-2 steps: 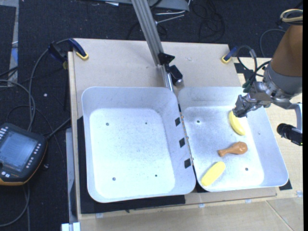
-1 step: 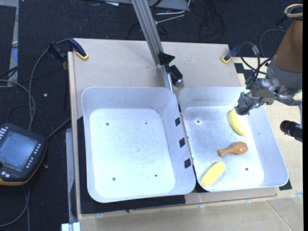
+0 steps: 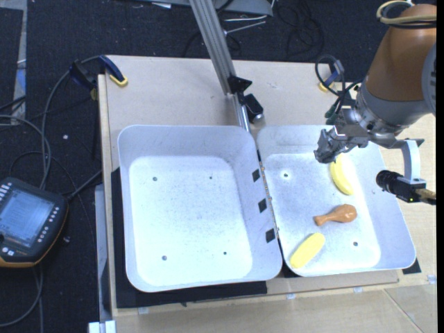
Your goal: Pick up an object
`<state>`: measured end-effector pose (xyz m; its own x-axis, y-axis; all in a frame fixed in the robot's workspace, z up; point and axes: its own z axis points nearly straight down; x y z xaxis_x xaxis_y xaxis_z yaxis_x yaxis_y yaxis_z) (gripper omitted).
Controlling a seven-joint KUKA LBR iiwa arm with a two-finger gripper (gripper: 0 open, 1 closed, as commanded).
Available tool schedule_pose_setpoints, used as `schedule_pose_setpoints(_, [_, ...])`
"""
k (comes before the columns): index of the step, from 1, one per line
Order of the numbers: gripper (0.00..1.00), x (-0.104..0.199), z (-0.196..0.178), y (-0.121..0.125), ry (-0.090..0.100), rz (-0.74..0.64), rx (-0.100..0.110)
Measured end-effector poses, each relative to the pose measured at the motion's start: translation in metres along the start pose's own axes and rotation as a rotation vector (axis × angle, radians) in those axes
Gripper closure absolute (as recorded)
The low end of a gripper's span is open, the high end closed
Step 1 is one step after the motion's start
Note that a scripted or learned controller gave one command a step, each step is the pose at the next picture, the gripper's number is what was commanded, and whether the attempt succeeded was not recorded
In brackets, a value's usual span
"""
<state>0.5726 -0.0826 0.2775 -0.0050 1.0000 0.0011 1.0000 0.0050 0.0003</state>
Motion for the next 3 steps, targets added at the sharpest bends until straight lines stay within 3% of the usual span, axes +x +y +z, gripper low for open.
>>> schedule_pose_setpoints(3, [1.0, 0.145, 0.016, 0.034, -0.001, 0.001, 0.001])
